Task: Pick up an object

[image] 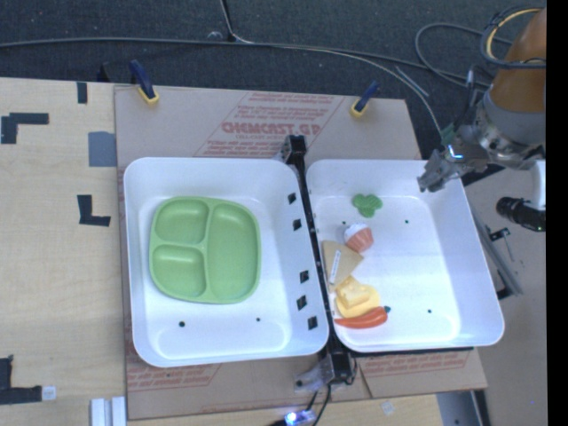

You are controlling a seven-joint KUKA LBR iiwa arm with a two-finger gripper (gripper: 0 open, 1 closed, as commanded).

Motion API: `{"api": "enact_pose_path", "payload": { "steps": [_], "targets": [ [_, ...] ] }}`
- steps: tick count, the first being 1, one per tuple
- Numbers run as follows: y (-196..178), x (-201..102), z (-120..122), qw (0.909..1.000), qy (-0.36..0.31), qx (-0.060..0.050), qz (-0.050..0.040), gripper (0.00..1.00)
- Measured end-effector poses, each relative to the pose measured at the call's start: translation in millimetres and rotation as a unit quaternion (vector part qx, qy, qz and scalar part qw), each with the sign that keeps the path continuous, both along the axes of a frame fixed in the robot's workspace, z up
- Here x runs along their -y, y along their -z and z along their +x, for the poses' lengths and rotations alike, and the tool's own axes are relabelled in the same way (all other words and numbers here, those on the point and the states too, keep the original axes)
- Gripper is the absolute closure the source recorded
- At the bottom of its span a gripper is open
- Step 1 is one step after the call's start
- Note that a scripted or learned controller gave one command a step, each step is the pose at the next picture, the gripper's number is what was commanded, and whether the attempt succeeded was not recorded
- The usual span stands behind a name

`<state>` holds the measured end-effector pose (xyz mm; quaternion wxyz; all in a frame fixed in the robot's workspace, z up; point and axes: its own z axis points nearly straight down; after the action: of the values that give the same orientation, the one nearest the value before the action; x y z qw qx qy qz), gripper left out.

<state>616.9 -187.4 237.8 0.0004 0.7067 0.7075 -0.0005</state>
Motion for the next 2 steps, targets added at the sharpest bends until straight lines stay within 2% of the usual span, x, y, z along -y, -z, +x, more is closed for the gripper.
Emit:
{"api": "enact_pose_path", "payload": {
  "steps": [2],
  "targets": [
    [-0.4,-114.6,6.3,1.0000,-0.003,0.000,0.0011,1.00]
  ]
}}
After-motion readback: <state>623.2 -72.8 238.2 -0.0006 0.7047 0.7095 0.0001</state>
